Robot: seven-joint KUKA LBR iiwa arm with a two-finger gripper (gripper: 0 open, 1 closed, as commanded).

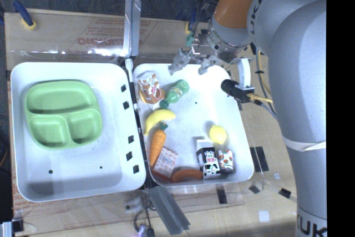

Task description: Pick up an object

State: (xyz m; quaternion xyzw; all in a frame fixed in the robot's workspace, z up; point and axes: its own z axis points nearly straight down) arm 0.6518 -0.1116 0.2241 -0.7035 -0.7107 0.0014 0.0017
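Gripper (190,62), fingers spread with nothing between them, hovers above small green bottle (175,91) lying tilted.

Claw (190,63) open, empty, over right bin's (239,136) far edge, w/ green bottle (175,91) & banana (158,118) below.

Single fixed camera above the bench, looking down at a slant. Both white bins sit fully in frame: left bin (33,175) with the green divided tray (62,114), right bin (241,141) with the toy food. Far edge of the scene lies at top. Arm (288,64) enters from the right, large, close to the lens.
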